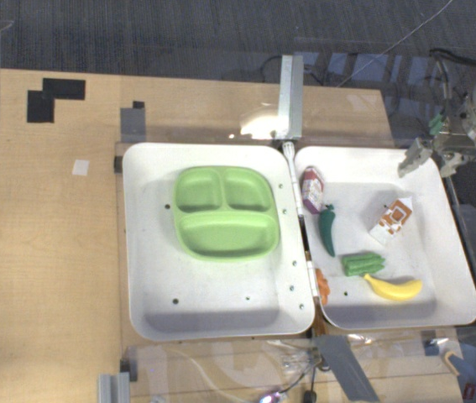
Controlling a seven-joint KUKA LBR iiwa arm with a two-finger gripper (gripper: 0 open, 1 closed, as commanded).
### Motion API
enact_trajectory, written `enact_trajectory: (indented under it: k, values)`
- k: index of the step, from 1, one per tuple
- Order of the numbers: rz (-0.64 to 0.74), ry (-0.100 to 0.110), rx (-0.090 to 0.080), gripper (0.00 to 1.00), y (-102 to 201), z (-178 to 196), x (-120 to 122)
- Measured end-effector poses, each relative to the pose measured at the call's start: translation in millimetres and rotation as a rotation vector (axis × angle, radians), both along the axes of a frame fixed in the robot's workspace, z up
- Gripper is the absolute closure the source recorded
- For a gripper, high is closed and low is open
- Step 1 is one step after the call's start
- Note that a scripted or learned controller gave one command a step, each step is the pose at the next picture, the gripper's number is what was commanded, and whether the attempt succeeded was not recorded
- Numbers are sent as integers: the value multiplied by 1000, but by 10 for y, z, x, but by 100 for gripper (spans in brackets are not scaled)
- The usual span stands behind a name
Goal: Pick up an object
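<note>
The right bin (pixel 464 259) holds several small items: a purple and white packet (pixel 311 190), a dark green pepper (pixel 327 229), a white and orange carton (pixel 393 218), a green block (pixel 363 264), a yellow banana (pixel 394 288) and a small orange piece (pixel 322 288) at the bin's left wall. My gripper (pixel 429 163) hangs over the far right corner of this bin, above and to the right of the carton. Its fingers stand open with nothing between them.
A green divided plate (pixel 225 211) lies in the left bin (pixel 149 292). A metal post (pixel 291 99) stands behind the seam between the bins. Cables run across the bench behind the right bin.
</note>
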State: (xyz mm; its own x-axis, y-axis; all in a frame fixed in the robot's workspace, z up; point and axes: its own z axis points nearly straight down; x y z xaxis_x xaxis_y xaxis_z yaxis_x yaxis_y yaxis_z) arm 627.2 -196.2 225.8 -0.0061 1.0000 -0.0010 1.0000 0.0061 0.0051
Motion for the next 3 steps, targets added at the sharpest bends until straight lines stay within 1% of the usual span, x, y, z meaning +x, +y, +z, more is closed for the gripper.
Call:
enact_trajectory:
  k: [1, 2, 3]
  values:
    - [281, -25, -13, 0, 70, -1058, -273]
    - [158, -3, -2, 0, 79, -282, -485]
    - [-348, -8, 2, 0, 288, -1349, -617]
